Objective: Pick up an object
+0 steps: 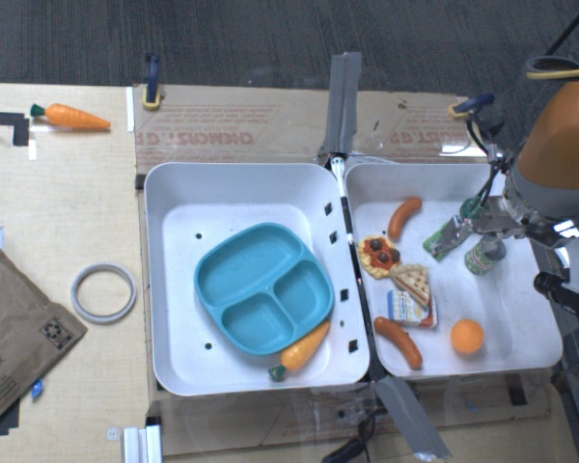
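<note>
While the grey arm (550, 162) with its orange band reaches in from the right, its pincer (484, 244) hangs over the right bin's (521, 350) far right part; whether it is parted or closed, or has hold of anything, cannot be told. Left bin (174, 355): blue divided plate (262, 287), with a toy carrot (301, 348) touching its near edge. Right bin: a green block (442, 239) and a small can (482, 257) just beside the pincer; one sausage (402, 217) at far left, another (399, 341) at near left; between them a pizza slice (379, 256), waffle wedge (412, 282) and small carton (406, 310); an orange (467, 337) near right. On the counter (58, 210), left: tape ring (103, 291), second carrot (69, 117).
</note>
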{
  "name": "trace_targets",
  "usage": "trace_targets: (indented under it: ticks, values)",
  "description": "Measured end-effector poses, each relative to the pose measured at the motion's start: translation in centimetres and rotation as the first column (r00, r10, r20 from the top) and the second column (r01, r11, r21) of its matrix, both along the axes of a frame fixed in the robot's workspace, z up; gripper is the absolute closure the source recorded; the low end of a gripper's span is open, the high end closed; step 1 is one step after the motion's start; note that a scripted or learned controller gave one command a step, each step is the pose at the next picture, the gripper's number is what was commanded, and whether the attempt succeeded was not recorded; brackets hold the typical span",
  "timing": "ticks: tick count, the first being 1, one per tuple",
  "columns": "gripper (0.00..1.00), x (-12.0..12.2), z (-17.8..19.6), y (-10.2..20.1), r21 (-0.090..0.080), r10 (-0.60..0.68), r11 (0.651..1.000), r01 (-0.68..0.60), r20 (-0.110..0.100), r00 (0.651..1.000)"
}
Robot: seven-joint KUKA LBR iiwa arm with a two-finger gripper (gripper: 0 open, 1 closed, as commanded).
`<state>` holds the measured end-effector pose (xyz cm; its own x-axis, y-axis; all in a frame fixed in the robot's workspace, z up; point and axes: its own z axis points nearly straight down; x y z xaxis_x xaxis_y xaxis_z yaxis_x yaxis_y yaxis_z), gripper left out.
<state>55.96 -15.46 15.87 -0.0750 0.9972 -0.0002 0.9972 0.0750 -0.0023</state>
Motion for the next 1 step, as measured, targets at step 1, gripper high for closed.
trace_targets:
  ticks: [1]
  values:
    - [0.00, 5.32, -5.43, 1.71, -0.003, 0.027, 1.000, -0.027, 0.013, 1.000]
